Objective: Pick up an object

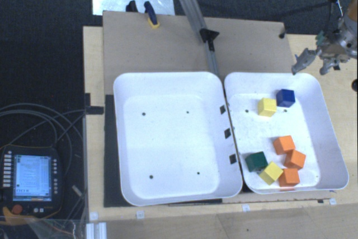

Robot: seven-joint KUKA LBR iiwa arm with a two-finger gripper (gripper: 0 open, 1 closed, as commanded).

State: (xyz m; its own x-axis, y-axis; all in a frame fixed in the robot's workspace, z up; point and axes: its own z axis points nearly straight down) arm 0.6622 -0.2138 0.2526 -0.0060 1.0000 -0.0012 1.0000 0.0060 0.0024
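Seven blocks (pixel 278 144) below open tool (pixel 315 61).

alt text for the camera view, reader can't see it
The gripper hangs open above the right bin's far rim, holding nothing. That bin holds seven blocks: blue, green, two yellow, three orange. The left bin sits beside it.

One camera sits high above the light wooden bench (pixel 184 42) and looks down at a slant. It is far enough back to take in both shallow white plastic bins (pixel 173 137), side by side, plus dark floor around.
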